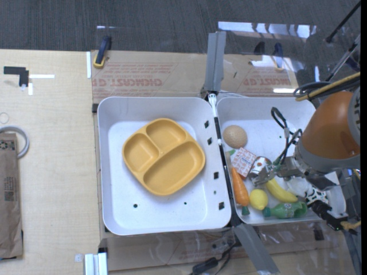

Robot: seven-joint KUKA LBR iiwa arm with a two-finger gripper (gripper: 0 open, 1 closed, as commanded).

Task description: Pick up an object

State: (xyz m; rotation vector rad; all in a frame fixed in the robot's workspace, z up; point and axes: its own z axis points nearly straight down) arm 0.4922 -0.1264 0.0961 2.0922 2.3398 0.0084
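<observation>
Camera view: gripper (265, 175) low in right bin (252, 109), just beside banana (281, 191), placed for pick; finger state cannot tell. Tray (164, 156) left of banana.

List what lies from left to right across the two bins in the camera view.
Yellow plate → carrot → lemon → banana → gripper area overlaps these, so it is left out.

You can make out red printing on the cardboard sheet (137, 76) behind the bins — upside down and too blurred to read. The brown paper bag (10, 193) carries dark print — also illegible.
</observation>
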